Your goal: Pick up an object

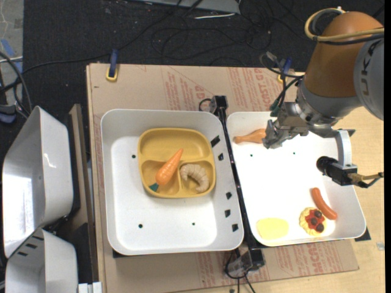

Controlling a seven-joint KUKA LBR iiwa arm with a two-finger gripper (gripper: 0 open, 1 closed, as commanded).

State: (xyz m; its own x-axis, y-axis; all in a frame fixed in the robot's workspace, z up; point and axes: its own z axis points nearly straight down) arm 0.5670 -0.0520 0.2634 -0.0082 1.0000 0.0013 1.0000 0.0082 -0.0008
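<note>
My gripper (273, 138) hangs over the far left part of the right bin (293, 170). Its tip is right at the thick end of an orange drumstick-shaped toy (249, 138) that lies there with its thin end pointing left. Nearer the front right of that bin lie a red sausage (324, 203), a small pizza-like piece with dark toppings (314, 220) and a flat yellow disc (272, 227). In the left bin (131, 224) a yellow divided plate (153, 145) holds a carrot (169, 166) and a pale shrimp (197, 176).
The grey arm with its orange band (342, 47) comes in from the upper right. A black fitting with a cable (335, 168) hangs over the right bin's right side. A black divider (229, 163) runs between the bins. Grey tubs (36, 170) stand at the left.
</note>
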